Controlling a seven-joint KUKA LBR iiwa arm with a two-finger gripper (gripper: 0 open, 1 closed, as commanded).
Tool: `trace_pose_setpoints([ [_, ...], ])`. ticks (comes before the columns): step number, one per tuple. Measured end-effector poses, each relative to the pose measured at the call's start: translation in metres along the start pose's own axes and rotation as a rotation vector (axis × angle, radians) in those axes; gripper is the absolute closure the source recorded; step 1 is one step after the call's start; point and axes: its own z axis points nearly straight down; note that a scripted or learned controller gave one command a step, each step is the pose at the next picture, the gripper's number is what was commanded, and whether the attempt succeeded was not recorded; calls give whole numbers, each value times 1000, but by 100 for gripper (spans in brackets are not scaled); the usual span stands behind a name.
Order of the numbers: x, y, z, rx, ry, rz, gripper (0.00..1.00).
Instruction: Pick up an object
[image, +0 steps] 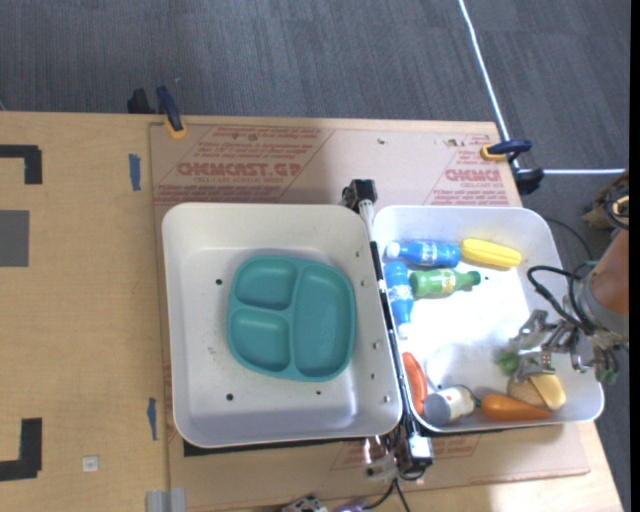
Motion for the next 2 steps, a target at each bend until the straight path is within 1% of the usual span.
trace_pose_setpoints([
  [1,-2,4,-2,-5,-9,-415,100],
  [2,1,41,5,-2,19,-641,100],
])
